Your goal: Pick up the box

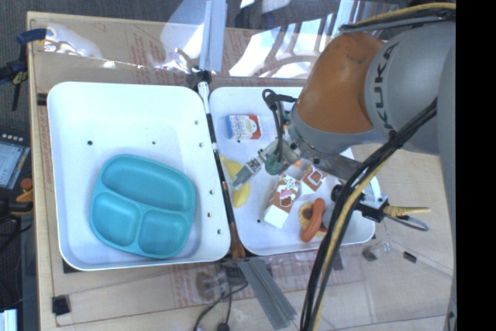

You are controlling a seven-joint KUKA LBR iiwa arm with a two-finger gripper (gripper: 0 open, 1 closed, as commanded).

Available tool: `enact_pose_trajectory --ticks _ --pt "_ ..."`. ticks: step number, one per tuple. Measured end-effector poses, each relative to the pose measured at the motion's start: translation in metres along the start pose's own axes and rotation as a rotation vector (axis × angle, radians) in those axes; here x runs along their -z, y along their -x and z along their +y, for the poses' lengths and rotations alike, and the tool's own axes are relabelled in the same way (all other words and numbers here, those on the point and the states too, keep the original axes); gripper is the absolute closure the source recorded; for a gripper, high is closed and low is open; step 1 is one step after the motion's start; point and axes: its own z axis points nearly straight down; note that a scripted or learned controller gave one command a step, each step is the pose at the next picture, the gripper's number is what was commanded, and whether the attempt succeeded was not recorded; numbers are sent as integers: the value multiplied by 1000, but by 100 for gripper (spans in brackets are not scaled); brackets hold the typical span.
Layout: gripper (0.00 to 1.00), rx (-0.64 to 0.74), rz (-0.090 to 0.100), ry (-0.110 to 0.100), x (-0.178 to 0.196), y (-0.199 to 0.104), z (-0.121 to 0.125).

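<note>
Centrally, box (282, 199) lies — end effector (249, 169) nearby.

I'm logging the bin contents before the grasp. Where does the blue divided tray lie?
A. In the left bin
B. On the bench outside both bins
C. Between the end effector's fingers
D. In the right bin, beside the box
A: the blue divided tray rests on the floor of the left bin, apart from the arm over the right bin.

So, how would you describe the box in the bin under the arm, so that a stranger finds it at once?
Look in the right bin, under the grey and orange arm. Near its front edge lies a small tilted box, white with brown and red print. The orange object beside it is rounded, and the yellow item is flat.
</note>
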Motion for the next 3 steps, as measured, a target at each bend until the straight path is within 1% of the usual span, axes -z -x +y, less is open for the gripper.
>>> enact_pose_trajectory --ticks 1,2,3 --pt "0 -76 3 -3 -39 61 -63" --pt "0 146 3 -1 -114 45 -53" --pt "0 37 0 0 -117 72 32"
